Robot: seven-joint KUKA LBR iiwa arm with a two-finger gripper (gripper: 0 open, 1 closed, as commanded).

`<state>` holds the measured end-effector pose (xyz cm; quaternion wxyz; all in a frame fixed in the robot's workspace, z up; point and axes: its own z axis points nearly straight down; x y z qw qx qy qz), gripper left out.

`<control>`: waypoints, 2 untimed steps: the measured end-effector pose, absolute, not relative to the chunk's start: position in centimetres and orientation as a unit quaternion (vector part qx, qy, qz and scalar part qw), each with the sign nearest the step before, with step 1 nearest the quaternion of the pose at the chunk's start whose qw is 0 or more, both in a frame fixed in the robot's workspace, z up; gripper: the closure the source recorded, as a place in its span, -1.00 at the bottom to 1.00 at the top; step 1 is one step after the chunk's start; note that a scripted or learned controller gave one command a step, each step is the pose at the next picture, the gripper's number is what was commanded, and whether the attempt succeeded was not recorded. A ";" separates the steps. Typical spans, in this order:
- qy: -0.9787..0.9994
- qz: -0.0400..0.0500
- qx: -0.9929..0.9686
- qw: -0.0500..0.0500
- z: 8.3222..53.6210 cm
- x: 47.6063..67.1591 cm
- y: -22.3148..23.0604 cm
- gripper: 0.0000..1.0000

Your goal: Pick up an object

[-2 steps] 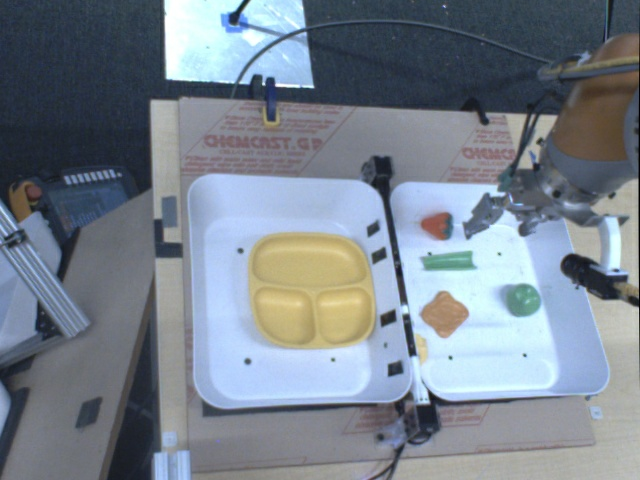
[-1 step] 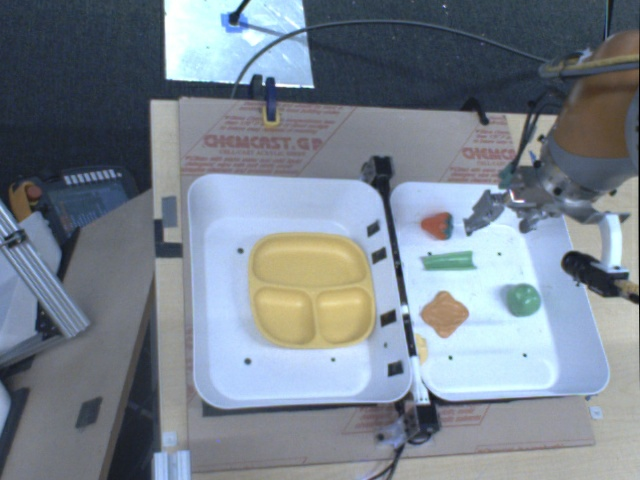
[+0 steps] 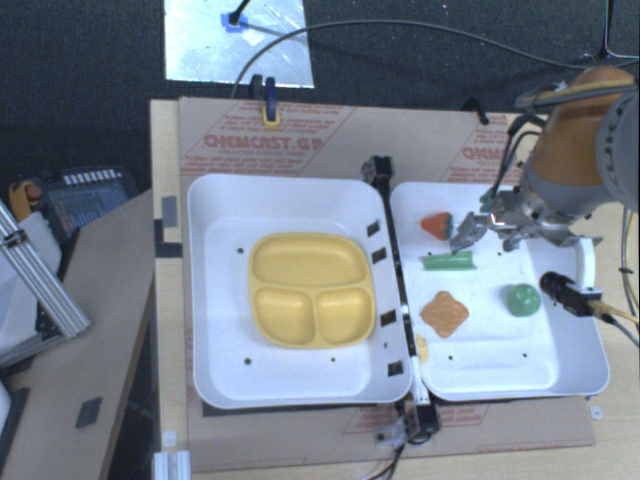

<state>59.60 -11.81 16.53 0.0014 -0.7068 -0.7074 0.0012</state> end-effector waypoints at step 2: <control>-0.708 -0.001 -0.707 0.000 8.4 60.1 -10.9 -1.00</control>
